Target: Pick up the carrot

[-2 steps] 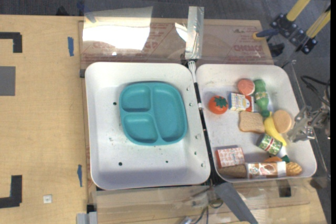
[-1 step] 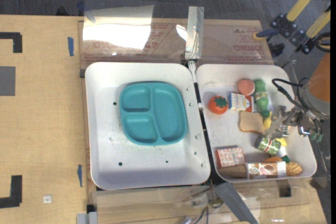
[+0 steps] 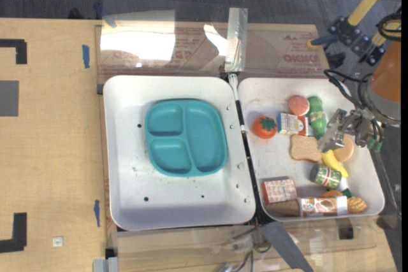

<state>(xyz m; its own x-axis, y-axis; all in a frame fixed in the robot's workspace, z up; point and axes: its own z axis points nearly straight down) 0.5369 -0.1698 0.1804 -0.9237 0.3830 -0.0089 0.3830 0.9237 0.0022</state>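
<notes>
- The gripper [image 3: 349, 130] hangs over the right side of the right bin [image 3: 268, 89], a grey metal cluster pointing down toward the things. The picture is too tangled there to tell whether it is apart or together, and nothing can be seen clamped in it.
- The arm [image 3: 389, 76] comes in from the right edge, its orange band just above and to the right of the gripper, with black cables looping beside it.
- Just below the gripper lies a pale orange round piece [image 3: 345, 151], touching a yellow piece [image 3: 333, 162] to its lower left.
- A slice of toast [image 3: 304, 148] lies just left of the gripper.
- A white carton [image 3: 294, 123] and a green vegetable [image 3: 316, 116] sit near, to the gripper's upper left.
- Further below, a green can [image 3: 325, 176] lies tilted. The carrot [image 3: 332, 193] seems to be the small orange bit under that can, mostly hidden, well below the gripper. I cannot be sure of it.
- A bottle [image 3: 324, 205] lies on its side along the bin's near wall.
- A tomato [image 3: 265, 127] sits well to the left.
- Far to the left, a teal divided plate [image 3: 187, 137] lies in the left bin [image 3: 121, 156] on the tabletop [image 3: 44, 137].
</notes>
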